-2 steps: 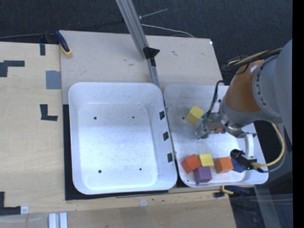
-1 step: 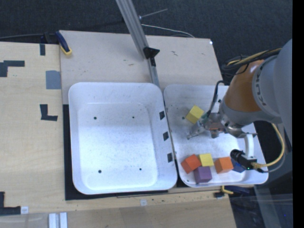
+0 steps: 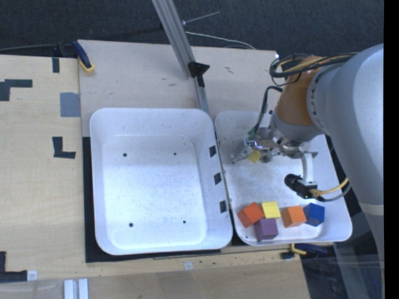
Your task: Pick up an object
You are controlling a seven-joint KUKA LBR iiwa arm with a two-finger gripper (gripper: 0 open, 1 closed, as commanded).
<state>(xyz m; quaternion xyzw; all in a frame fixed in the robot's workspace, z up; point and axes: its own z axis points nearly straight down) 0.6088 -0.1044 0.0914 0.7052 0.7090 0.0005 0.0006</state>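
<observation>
While gripper is lowered into right bin, grasp step is judged in hand; small yellow object is seen at fingertips, seemingly between them; jaws appear near-closed, firm hold not confirmed; lift straight up is called for next; orange, yellow, purple, orange and blue cubes are grouped below gripper, well apart.

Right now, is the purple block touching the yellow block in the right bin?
Touching. The camera view shows the purple block butted against the lower edge of the yellow block, no white bin floor between them.
</observation>
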